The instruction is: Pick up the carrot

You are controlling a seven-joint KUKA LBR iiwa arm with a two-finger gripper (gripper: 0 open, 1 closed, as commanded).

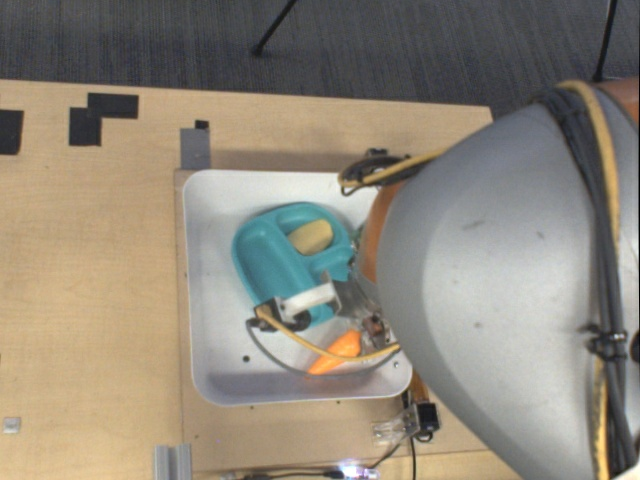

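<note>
The bench (90,298) is seen as pale wood-look board with a matt, smooth face, marked with flat black patches. The bin (205,268) appears to be white plastic, smooth with a soft sheen. The arm (500,288) is covered in grey shell, smooth and satin, with dull highlights; black cables, rubbery in look, are run along it. The teal item (270,258) looks like moulded plastic, smooth and slightly glossy. The carrot (335,353) is shown as bright orange, smooth, plastic-like. The floor (400,28) is given a rough, ribbed, carpet-like grey texture.
</note>
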